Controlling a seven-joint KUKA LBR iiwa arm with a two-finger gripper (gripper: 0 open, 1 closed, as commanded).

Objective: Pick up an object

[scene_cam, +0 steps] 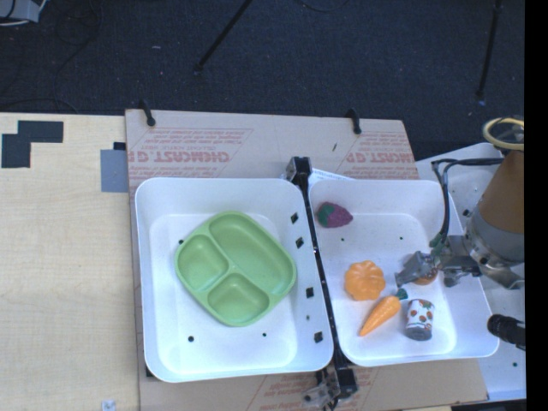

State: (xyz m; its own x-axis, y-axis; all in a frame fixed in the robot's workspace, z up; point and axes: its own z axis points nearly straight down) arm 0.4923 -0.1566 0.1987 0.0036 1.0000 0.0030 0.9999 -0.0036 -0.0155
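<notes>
nothing had been lifted as far as the view showed: the claw (417, 268) sat low in the right bin (377, 208), at about three o'clock of that bin, and whether it was wide or closed on anything could not be told, since its tip was small and blurred. the likely targets all lay on the bin floor. an orange pumpkin (365, 280) rested near the bin's middle, just at nine o'clock of the claw; a carrot (380, 314) lay slanted at about seven o'clock of it, close under the pumpkin; a small can (419, 318) stood at six o'clock, just beside the carrot's top; a purple fruit (335, 215) sat well apart at eleven o'clock, near the divider. so the grasp itself and the lift seemed left to do. room was tight: pumpkin, carrot and can crowded the claw, and the bin's right wall rose close at three o'clock, so a straight rise looked the safest path. the left bin (163, 229) held a green divided plate (235, 268), with open floor around it.
</notes>
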